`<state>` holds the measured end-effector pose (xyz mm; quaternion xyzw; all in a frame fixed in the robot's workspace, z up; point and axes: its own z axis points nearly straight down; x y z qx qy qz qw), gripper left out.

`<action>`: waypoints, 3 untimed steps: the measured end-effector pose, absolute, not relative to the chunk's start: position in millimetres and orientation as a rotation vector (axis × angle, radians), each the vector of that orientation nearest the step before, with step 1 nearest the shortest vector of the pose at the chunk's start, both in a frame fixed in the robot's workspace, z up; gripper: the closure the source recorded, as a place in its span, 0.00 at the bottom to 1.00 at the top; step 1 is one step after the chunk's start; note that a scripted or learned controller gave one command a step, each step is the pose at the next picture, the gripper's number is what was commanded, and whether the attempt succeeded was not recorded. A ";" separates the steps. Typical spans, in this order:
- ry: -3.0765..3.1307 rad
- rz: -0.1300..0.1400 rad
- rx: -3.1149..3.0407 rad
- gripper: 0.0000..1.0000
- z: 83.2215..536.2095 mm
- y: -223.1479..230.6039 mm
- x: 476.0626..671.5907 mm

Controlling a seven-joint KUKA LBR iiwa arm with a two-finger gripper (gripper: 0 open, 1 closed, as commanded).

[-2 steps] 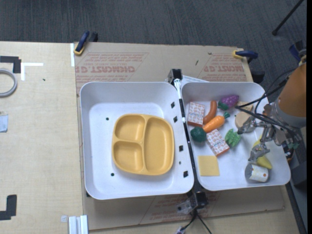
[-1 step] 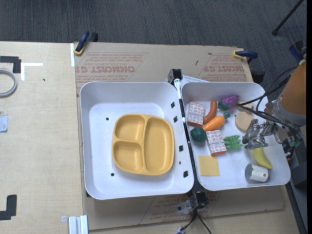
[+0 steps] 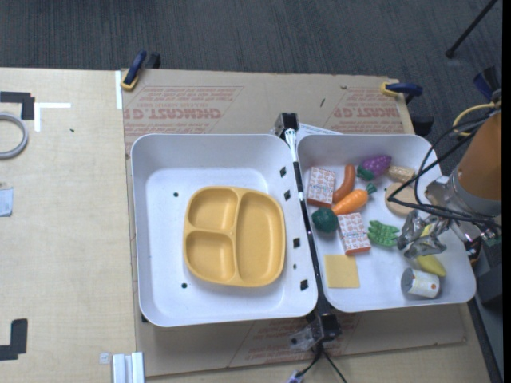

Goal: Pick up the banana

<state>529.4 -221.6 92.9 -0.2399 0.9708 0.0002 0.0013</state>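
The jaws (image 3: 421, 239) hang low in the right bin (image 3: 391, 294), near its right wall; whether they stand wide or narrow cannot be told. The banana (image 3: 431, 265) lies just beside and below them on the bin floor, with a small grey can (image 3: 421, 284) touching its near side. To the left lie green grapes (image 3: 383, 234), a cheese slice (image 3: 342, 272), a carrot (image 3: 351, 202) and purple grapes (image 3: 374, 166). A yellow divided plate (image 3: 235, 236) sits in the left bin (image 3: 156, 238) on the worktop (image 3: 64, 238).

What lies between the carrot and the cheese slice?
In the camera view, a small red-and-white carton lies between the carrot and the cheese slice.
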 end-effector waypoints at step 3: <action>3.057 -0.001 -0.709 0.00 140.2 -144.3 492.8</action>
